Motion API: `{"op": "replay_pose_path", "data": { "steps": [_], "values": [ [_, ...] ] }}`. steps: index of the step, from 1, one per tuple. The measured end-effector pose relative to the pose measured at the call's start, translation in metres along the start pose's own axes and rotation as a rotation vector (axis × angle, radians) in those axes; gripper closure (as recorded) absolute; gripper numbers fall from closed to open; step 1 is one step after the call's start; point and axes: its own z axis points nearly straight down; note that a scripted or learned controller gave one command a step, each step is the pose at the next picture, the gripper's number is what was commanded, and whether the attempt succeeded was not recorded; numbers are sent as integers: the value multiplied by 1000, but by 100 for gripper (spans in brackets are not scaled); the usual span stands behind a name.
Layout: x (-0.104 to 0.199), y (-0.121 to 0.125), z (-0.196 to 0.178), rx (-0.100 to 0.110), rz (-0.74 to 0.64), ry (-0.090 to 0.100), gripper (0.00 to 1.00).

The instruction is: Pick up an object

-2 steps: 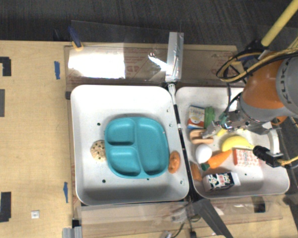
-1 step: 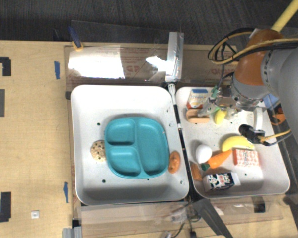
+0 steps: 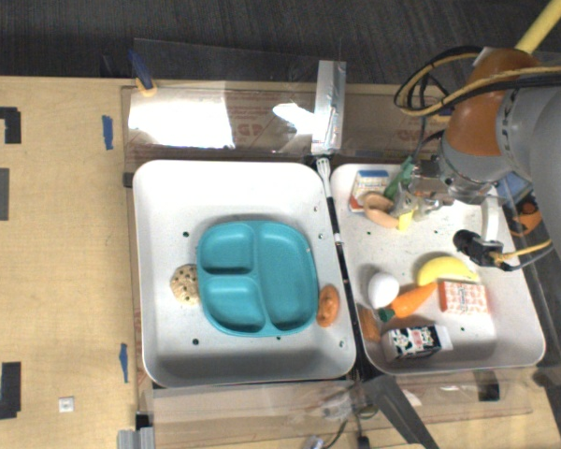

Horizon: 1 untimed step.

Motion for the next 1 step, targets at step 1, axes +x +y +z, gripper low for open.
{"op": "replay_pose_path", "data": {
  "steps": [1],
  "values": [
    [90, 13, -85, 1, -153, 5, 100]
  ]
}}
